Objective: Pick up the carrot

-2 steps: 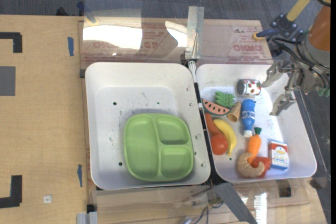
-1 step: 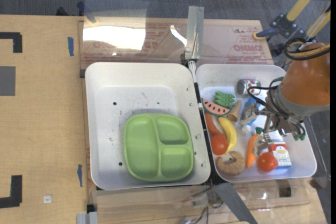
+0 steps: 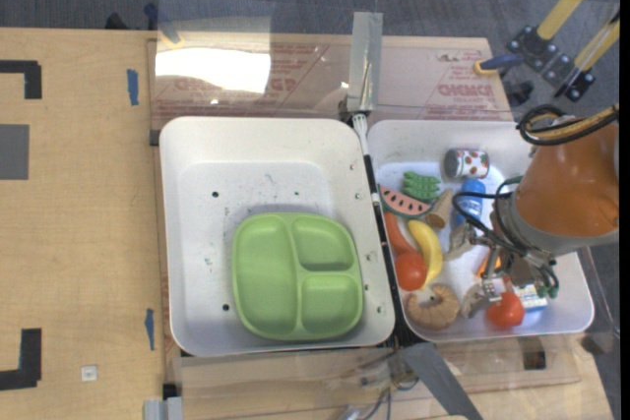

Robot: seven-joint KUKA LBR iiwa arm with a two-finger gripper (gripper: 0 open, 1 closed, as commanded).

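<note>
Two white bins side by side on the surface. Left bin (image 3: 187, 211) holds a green tray (image 3: 295, 275). Right bin (image 3: 571, 310) holds a carrot (image 3: 396, 233) along its left wall, touching a banana (image 3: 427, 247) and a tomato (image 3: 411, 270), below a watermelon slice (image 3: 406, 202). The arm (image 3: 566, 187) hangs over the bin's right half; its pincer (image 3: 489, 288) sits low among the clutter, well apart from the carrot, its opening impossible to tell.
</note>
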